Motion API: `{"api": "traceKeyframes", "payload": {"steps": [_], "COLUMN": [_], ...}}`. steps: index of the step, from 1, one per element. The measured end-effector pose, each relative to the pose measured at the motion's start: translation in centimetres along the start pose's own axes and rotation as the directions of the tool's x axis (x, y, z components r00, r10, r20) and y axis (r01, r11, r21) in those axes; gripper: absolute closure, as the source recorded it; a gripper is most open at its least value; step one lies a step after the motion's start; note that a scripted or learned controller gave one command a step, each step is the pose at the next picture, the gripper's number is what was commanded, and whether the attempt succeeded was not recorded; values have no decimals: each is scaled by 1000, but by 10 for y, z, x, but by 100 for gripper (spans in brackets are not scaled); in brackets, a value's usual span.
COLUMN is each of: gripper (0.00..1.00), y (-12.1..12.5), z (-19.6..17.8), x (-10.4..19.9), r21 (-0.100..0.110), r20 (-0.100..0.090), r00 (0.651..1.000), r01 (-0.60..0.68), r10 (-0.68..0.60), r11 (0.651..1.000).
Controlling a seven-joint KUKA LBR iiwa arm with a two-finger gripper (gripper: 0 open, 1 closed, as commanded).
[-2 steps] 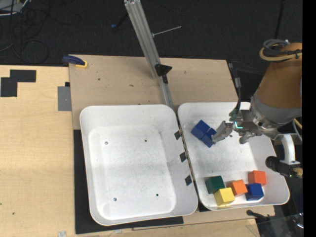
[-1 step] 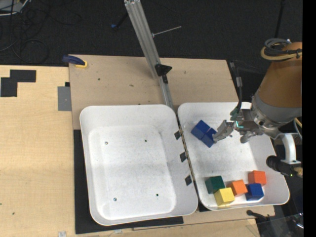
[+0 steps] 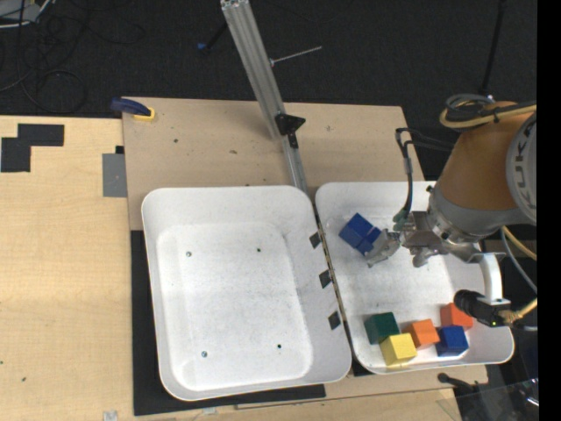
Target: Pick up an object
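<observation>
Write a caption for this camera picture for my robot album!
The robot's hand reaches beside a blue block in the right bin, with more colored blocks waiting by its front edge.

bins (image 3: 166,213) white | cubes: blue (image 3: 358,231), green (image 3: 380,326), yellow (image 3: 399,348), orange (image 3: 424,331), perhaps red (image 3: 456,315)
</observation>
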State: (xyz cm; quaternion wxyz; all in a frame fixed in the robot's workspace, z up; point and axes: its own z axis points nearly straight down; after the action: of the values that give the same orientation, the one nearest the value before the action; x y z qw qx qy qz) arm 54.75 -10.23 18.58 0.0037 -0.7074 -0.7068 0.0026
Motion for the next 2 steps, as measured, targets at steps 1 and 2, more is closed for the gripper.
{"api": "traceKeyframes", "payload": {"steps": [1,2], "gripper": [0,0], "y": [1,2], "z": [44,95], "x": [-1,-1], "r21": [0,-8], "r20": [0,1], "r00": [1000,1000], "r01": [0,-1], "r10": [0,1], "r11": [1000,1000]}}
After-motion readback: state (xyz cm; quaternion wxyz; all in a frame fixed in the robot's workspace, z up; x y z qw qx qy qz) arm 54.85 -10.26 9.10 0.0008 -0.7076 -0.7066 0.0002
